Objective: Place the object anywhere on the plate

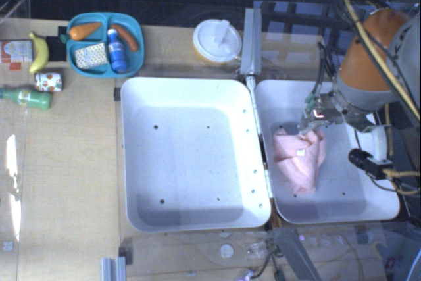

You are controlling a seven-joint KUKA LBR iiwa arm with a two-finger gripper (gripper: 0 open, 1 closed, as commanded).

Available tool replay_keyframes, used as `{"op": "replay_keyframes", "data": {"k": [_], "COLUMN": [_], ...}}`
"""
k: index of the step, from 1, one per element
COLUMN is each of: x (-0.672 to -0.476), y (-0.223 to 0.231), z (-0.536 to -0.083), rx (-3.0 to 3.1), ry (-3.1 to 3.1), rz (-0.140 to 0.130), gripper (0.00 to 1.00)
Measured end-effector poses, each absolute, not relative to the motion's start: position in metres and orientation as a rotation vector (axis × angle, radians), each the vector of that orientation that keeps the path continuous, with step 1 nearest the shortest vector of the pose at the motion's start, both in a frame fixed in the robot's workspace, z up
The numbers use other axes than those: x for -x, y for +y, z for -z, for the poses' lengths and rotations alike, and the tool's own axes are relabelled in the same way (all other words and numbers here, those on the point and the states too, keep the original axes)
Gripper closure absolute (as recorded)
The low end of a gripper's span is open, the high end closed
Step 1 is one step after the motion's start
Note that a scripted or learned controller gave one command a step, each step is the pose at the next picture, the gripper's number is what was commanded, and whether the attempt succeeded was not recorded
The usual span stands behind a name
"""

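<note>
A pink cloth lay crumpled in the right bin, its upper edge directly under the gripper and the rest of it spreading away from the gripper toward the near side of the bin. The cloth's top appeared to touch the gripper, or to sit just below it; whether it was actually gripped could not be told.

The arm, grey with its orange band, came in from the right and bent down over the far part of that bin, with cables looping beside it.

To the gripper's left, past the divider, was the left bin. Farther off, beyond the bins' far edge, a white lidded container stood on the bench. Well to the left of that rested a blue divided plate carrying a toy carrot, a blue bottle and other small items. Farthest from the gripper, at the bench's left edge, were a banana, a small can and a green bottle.
</note>
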State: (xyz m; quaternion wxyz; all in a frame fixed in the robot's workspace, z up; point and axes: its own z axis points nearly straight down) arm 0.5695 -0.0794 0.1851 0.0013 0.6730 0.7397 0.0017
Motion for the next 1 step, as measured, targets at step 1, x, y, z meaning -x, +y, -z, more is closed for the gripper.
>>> {"op": "replay_keyframes", "data": {"k": [1], "x": [-0.571], "y": [-0.078], "z": [-0.2249], "rx": [-2.105], "ry": [2.329], "rz": [-0.003], "gripper": [1.0]}}
